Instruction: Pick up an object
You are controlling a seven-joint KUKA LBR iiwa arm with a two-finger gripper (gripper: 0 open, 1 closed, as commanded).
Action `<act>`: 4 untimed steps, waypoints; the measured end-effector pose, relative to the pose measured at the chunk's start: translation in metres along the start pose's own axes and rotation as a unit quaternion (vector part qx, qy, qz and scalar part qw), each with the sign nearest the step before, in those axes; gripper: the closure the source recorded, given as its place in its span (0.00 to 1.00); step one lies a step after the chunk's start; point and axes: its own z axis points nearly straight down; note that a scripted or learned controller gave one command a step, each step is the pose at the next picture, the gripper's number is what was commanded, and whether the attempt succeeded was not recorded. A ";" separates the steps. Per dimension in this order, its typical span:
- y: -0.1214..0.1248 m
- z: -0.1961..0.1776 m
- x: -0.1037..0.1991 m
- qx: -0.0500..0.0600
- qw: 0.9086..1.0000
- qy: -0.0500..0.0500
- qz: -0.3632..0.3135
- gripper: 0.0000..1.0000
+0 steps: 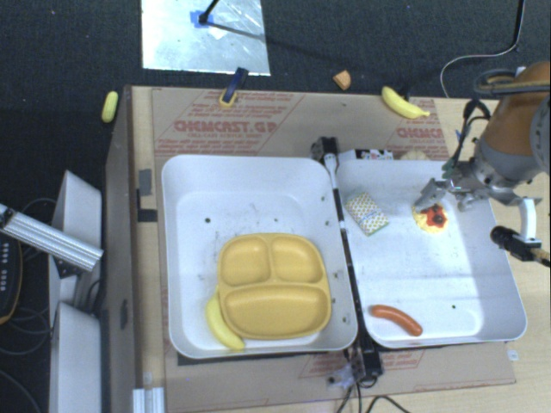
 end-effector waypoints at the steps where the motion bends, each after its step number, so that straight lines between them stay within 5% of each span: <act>1: 0.007 0.016 -0.008 -0.002 1.000 -0.001 0.000 0.00; 4: -0.002 0.019 -0.007 -0.001 1.000 -0.001 -0.001 0.00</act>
